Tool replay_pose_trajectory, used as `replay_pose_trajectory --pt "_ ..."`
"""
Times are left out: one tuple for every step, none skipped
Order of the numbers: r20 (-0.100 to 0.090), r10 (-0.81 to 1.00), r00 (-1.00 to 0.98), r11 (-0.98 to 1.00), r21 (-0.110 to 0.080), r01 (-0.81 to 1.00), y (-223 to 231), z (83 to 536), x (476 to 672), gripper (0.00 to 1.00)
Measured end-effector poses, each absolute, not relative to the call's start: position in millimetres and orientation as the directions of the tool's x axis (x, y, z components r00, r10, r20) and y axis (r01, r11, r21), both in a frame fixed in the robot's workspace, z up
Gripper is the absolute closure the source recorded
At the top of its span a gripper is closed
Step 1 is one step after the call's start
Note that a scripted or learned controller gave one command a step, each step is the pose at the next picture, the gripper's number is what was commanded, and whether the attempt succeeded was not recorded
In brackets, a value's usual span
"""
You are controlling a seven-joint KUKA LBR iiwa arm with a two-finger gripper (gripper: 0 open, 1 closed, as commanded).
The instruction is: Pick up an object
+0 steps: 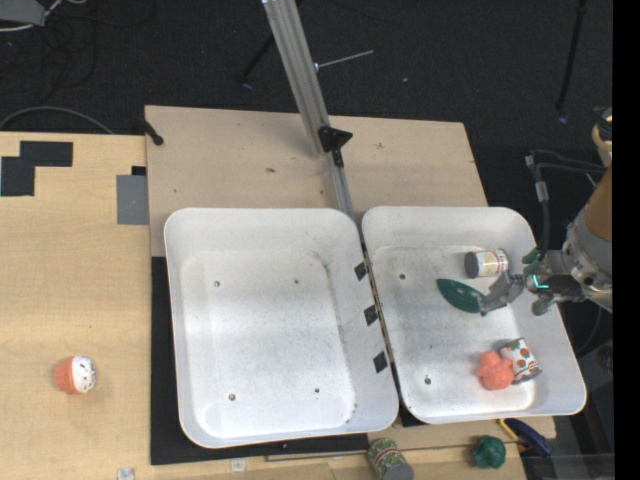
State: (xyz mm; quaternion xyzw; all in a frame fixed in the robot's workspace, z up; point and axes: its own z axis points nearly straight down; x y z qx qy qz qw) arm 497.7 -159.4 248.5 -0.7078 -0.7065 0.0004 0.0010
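Gripper [505, 293] sits low over the right bin [400, 238], reaching in from its right rim. One grey finger slants down beside the green piece [459, 294], its tip touching or just short of the piece's right end. Cannot tell whether the fingers are released or clenched; nothing is visibly held between them.

Green piece: dark, smooth, flat leaf or teardrop shape, lying mid-bin. Likely the target, judging by the finger's aim.

Jar [485, 263]: small cylinder on its side, pale body with a lighter cap, just above the green piece toward the bin's far right corner. It would roll if nudged.

Orange lump [493, 370]: soft-looking, rounded, near the bin's near right corner, touching a small patterned box [522, 360] tilted against it.

Left bin [200, 238]: matte white plastic, speckled, shallow with rounded corners.

Worktop [60, 268]: pale wood. An orange-and-white ball [75, 375] rests near its near left corner.

The low, flat piece gives little to pinch, hence the slanted approach.
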Motion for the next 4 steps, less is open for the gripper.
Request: replay_pose_trajectory --pt "0.003 1.000 0.000 0.000 -0.009 1.000 -153 187 500.7 0.00" --pt "0.003 1.000 0.002 -0.002 -0.008 1.000 -156 142 495.6 0.00" --pt "0.000 1.000 0.001 -0.001 -0.001 1.000 -155 91 496.0 0.00" --pt "0.002 1.000 0.004 -0.004 -0.003 1.000 -156 102 495.5 1.00"
